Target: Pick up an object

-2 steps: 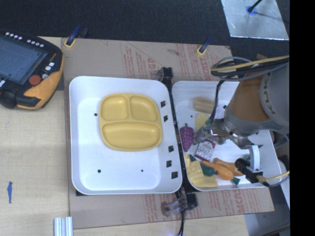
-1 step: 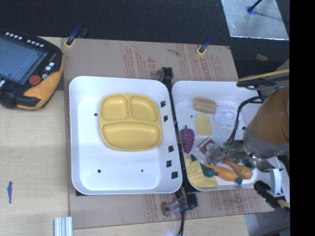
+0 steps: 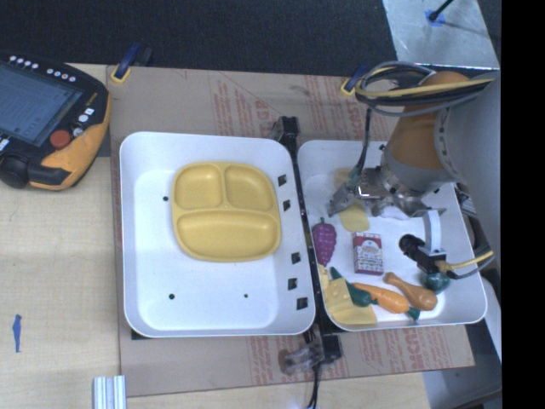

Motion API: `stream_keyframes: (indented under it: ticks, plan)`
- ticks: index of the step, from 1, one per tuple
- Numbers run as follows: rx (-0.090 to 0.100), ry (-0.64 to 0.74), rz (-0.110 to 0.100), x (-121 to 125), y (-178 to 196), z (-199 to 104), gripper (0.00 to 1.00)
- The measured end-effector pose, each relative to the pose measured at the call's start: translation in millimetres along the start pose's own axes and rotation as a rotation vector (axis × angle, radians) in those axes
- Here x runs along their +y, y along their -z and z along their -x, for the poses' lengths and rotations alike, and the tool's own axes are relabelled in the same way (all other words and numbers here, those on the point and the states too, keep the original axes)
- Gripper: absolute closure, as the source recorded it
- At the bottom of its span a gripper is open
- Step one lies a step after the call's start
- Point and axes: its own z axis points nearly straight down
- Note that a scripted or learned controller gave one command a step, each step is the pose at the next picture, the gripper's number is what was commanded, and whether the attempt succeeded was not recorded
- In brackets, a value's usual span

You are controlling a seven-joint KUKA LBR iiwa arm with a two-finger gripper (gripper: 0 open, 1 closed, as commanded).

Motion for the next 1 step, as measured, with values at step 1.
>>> stream_keyframes:
  ticks: [1]
  plan:
    - [0.001, -0.008, -0.014, -25.9, -1.5, 11.2, 0.00]
